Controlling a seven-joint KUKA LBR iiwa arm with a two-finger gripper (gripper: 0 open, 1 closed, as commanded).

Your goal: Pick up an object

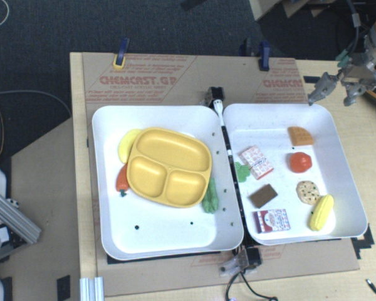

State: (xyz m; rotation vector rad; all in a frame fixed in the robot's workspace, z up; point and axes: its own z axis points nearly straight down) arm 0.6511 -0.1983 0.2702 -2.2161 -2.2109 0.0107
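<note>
The right bin (pixel 344 168) holds the loose objects for picking. A tan bread-like wedge (pixel 300 135) lies toward its far side, with a red tomato (pixel 300 162) just nearer and a speckled cookie (pixel 308 192) nearer still. A yellow corn-like piece (pixel 321 212) lies by the near right corner, just beside the cookie. Toward the bin's left side sit a small red-and-white packet (pixel 256 162), a green leafy piece (pixel 242 171) touching the dividing wall, a brown block (pixel 262 196), and a red-and-white carton (pixel 271 221) at the near edge.

The left bin (pixel 106 187) carries a yellow divided tray (pixel 168 167) with three compartments, tilted slightly. A yellow piece (pixel 126 144) pokes out from under its far left edge, a red-orange piece (pixel 122 180) lies against its left side, and a green leafy piece (pixel 210 197) lies at its near right corner.

The gripper (pixel 338 91) hangs beyond the far right corner of the right bin, over the bench, its two fingers spread apart with nothing between them, well apart from every object.
</note>
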